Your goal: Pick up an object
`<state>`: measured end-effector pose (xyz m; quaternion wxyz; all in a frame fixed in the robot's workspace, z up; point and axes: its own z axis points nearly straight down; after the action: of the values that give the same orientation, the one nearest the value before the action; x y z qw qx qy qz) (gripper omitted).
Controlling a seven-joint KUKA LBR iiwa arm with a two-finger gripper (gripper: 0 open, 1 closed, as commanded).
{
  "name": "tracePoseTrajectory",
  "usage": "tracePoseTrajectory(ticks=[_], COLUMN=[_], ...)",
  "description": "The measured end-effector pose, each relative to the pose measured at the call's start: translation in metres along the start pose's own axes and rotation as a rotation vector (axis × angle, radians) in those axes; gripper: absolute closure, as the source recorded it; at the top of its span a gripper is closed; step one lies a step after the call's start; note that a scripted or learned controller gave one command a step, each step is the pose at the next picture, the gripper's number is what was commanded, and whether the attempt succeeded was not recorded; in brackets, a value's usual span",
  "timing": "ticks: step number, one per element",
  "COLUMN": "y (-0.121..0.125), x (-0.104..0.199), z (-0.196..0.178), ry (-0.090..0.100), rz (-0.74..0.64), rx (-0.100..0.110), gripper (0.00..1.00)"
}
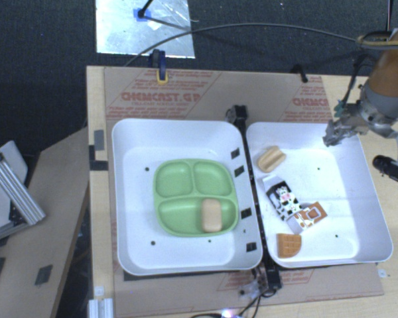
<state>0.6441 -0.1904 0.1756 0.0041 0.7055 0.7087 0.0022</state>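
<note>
Two white bins sat side by side on the desk (99, 98). The end effector (334, 135) hung over the far right corner of the right bin (365, 197), w/ the grey arm (385, 91) and its orange band reaching in from the right. Fingers were too small and blurred to read; couldn't tell if spread or pressed together, and nothing was seen between them.

All loose items lay nearer the camera than the end effector and to its left. Closest to it, a tan bread roll (270, 158) lay in the right bin near the divider. Further off towards the camera were a black-and-white patterned item (282, 198), touching a brown-and-white packet (307, 216) on its right. A flat orange cracker-like piece (288, 245) lay at that bin's near left corner, apart from the others.

Well apart to the left, the left bin (139, 144) held a green divided plate (186, 197); a pale yellow block (212, 215) rested in its near right compartment, approx. upright along the compartment's length.
</note>
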Motion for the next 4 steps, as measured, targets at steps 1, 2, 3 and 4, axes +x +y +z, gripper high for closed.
tracePoseTrajectory(ticks=[1,2,3,4], y=[0.002,0.003,0.005,0.008], x=[0.000,0.051,0.109,0.158], z=[-0.039,-0.031,-0.025,-0.039], ry=[0.001,0.003,0.005,0.005], rz=[-0.001,-0.004,-0.006,-0.005], rx=[0.002,0.007,0.007,0.006], gripper=[1.00,1.00,1.00,1.00])
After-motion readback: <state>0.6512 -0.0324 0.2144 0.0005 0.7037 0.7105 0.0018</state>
